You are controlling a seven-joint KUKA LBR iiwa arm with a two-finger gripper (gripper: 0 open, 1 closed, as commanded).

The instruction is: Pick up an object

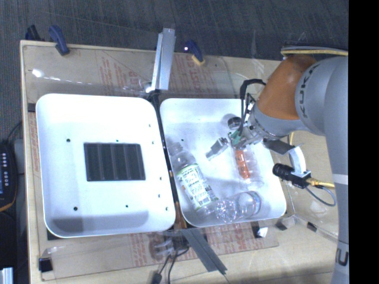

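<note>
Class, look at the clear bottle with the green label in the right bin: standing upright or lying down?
Lying down: the bottle rests lengthwise on the right bin's floor.

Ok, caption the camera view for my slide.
End effector over the right bin, near a labelled clear bottle.

Even overhead light, moderately bright — the two shallow white plastic bins [98, 108] glare near washout. Soft shadows gather along their near walls. Focus is slightly soft throughout; the dark far floor [177, 5] looks grainy.
</note>
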